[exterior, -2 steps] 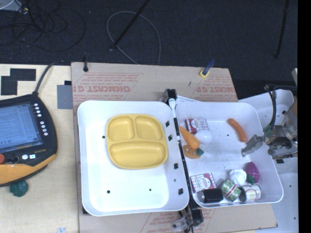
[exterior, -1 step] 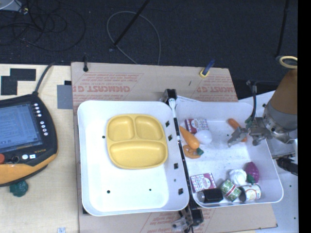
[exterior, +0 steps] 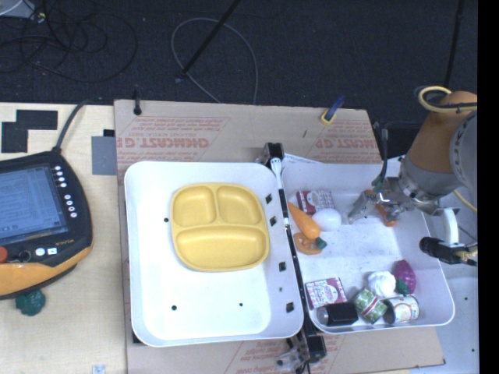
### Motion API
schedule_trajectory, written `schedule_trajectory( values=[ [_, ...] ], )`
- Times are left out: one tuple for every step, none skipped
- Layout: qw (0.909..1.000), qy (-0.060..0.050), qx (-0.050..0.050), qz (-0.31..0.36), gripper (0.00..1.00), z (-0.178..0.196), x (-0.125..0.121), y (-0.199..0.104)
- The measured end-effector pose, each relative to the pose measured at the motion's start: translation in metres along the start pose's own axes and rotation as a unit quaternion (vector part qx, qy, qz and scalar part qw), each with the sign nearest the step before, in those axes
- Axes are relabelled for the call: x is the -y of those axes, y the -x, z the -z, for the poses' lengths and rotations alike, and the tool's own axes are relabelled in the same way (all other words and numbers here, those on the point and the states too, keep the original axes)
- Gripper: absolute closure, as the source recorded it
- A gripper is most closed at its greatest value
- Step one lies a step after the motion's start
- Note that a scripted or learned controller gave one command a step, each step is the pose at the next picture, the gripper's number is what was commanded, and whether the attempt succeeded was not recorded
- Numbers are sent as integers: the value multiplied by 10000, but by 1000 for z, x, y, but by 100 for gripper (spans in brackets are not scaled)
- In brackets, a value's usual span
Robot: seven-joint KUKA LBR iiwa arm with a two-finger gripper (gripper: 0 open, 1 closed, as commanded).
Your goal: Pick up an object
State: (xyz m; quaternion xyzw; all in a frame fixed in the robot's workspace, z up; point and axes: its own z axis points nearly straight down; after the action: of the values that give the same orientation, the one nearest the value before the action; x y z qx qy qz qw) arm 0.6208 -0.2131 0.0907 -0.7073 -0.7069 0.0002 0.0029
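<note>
My gripper (exterior: 374, 209) hangs over the far right part of the right bin (exterior: 425, 240), its fingers spread apart with nothing between them. Just to its left lie a white egg (exterior: 328, 219), an orange carrot (exterior: 303, 223) and a small pink-and-white carton (exterior: 311, 200). Along the bin's near edge sit a second carton (exterior: 325, 292), a black object (exterior: 341, 313), a green can (exterior: 373, 307), a white ball (exterior: 382, 282), a purple item (exterior: 404, 273) and a small tin (exterior: 405, 310).
The left bin (exterior: 156, 287) holds a yellow divided plate (exterior: 220, 226). A control pendant (exterior: 39, 213) lies on the bench at far left. Both bins rest on cardboard (exterior: 203, 135). Bare bin floor (exterior: 366, 252) lies below the gripper.
</note>
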Motion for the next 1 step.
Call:
schedule_trajectory(
  values=[
    [10000, -36, -7, 1, 0, -2, -22, -13]
  ],
)
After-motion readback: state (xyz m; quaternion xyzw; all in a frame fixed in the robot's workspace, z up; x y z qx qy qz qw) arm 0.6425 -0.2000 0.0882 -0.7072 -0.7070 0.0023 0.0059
